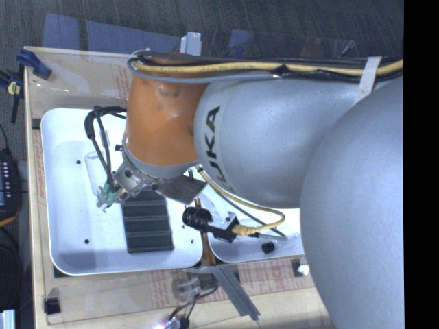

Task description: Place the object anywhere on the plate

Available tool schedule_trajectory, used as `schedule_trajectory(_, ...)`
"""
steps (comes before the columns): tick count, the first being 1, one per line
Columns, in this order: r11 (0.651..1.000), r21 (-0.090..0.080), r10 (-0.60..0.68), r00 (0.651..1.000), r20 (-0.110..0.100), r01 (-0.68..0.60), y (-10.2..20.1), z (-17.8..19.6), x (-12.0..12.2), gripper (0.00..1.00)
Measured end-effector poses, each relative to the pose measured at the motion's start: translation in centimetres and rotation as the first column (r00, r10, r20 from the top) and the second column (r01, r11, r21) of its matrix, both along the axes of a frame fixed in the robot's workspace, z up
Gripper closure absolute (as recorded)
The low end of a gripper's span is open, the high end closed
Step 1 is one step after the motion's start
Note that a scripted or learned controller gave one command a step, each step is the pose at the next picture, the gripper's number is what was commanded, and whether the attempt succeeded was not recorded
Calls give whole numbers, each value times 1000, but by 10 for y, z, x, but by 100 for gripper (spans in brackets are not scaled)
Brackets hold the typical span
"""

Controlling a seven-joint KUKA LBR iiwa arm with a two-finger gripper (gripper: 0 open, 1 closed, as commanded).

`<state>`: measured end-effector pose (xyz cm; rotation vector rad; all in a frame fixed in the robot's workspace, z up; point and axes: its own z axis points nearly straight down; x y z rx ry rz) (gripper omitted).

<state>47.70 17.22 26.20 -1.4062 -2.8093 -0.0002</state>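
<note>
Camera view: end effector (108,196) in left bin (51,184), finger state indeterminate; dark ribbed block (147,225) just right of it.

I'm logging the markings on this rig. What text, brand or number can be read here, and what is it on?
"UKA" on the grey arm casing, in dark letters running sideways; the brand's first letter is hidden under the casing's curve.
Faint reddish print on the bench board below the left bin: too blurred to read.
Nothing else is legible.

Glossy white plastic bin (55,184)
</note>
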Motion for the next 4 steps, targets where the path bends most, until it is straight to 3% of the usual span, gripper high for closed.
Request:
schedule_trajectory(1,1000,-3,-12,1000,-4,12,23,-35,43,100)
schedule_trajectory(2,996,-2,-92,996,-3,92,3,-68,107,100)
schedule_trajectory(3,995,-2,-95,995,-5,95,-20,-171,21,100)
schedule_trajectory(4,1000,0,-27,1000,0,27,-103,-62,6,100)
